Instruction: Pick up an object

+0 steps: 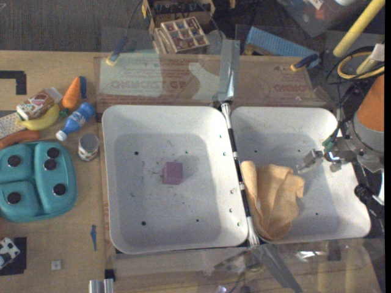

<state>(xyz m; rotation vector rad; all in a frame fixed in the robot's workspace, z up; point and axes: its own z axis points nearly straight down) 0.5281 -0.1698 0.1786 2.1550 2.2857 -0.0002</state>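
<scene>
On the right side of the bench (55, 63), the grey arm with its orange band (372, 108) reaches over the right bin (293, 118). Its tool (308, 162) hangs above the floor of this bin, near the right wall, and it points toward the left. Nothing lies between its fingers, but they are small and blurred — I cannot tell if they are open or closed.

Just beside the tool, to its left and lower, a tan cloth (274, 197) lies crumpled in the right bin. It leans against the left wall of the bin and reaches down to the front corner. The tool is close to the upper edge of the cloth; whether they touch, I cannot say.

The left bin (122, 124) holds one small purple block (172, 173), flat on the floor near the middle, well apart from the tool.

Left of the bins, on the bench, stand some other things: a teal tray (36, 182) with dark round spots, a small can (88, 146), a blue and white bottle (76, 121), a banana (40, 122) and a carrot (73, 92). Behind the bins a box with small compartments (182, 34) sits at the far side — its contents are too small to tell.
</scene>
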